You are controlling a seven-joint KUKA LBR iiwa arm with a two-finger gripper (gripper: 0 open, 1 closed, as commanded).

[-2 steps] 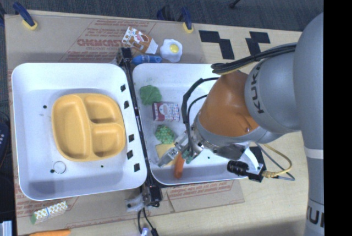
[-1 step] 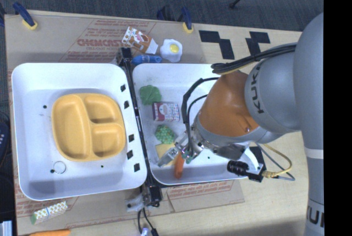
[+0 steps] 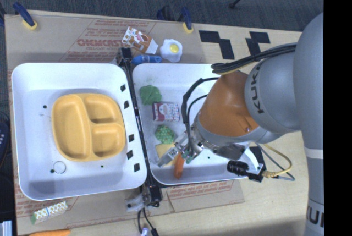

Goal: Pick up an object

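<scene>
Carrot (image 3: 179, 166) lies nearly upright in view, just beside the end effector (image 3: 180, 153); grip state unclear.

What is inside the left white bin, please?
The left white bin holds one yellow divided tray, lying flat. Its compartments look bare. Whatever may lie under the tray is covered.

Left bin (image 3: 22, 119): holds a yellow divided tray (image 3: 88, 125).
Right bin (image 3: 176, 72): holds a green leafy piece (image 3: 149, 93), a maroon carton (image 3: 166, 111), a green bumpy item (image 3: 164, 133), a yellow wedge (image 3: 162, 149) and an orange carrot (image 3: 179, 166).
Gripper (image 3: 179, 152): low in the right bin, just beside the carrot and wedge.
Bench, behind the bins: small carton (image 3: 135, 38), blue item (image 3: 146, 59), white-and-yellow egg (image 3: 171, 49).
</scene>
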